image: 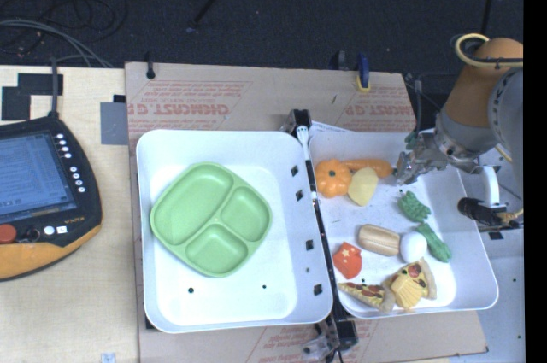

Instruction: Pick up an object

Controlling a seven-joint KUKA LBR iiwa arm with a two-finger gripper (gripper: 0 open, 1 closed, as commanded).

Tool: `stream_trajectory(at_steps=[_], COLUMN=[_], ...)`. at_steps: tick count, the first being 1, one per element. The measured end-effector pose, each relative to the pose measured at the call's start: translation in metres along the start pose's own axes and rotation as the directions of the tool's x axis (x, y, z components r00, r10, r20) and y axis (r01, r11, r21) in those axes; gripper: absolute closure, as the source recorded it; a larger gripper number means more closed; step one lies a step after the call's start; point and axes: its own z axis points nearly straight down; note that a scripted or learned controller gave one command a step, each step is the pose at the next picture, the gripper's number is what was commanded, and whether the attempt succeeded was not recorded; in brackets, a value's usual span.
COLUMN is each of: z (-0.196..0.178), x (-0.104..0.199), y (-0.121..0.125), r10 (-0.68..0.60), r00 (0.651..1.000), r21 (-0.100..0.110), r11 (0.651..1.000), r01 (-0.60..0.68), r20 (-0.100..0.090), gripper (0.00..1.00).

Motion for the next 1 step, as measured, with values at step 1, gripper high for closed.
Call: stream_trajectory(at_steps=[1], z=[0.0006], x=[0.0005], y=[-0.0001], r10=[-0.001], r00=[1.0], r21=[0.001], r11=[1.0], r01=[0.001], r20=[0.0], gripper=[0.0])
